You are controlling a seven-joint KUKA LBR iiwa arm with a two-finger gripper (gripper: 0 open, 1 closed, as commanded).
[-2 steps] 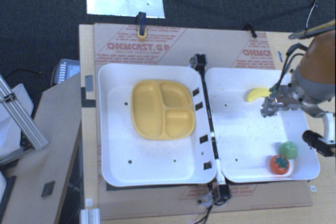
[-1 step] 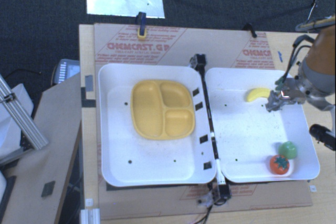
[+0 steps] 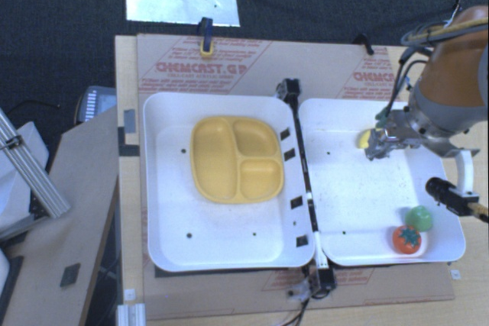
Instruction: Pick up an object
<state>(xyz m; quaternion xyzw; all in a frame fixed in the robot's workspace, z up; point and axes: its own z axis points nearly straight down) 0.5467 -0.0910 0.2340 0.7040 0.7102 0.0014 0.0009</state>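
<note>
The pincer [image 3: 376,149] is lowered into the right bin [image 3: 348,187], beside a yellow object [image 3: 364,139]. Its state cannot be told. Dark carpet [image 3: 61,11] is seen behind the bench [image 3: 252,61].

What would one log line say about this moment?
arm: over right bin | gripper: beside yellow object | holding: unclear | orange ball, green ball: untouched

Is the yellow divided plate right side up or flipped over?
Right side up: the yellow three-compartment plastic plate lies in the left white bin, its recessed compartments facing up.
</note>
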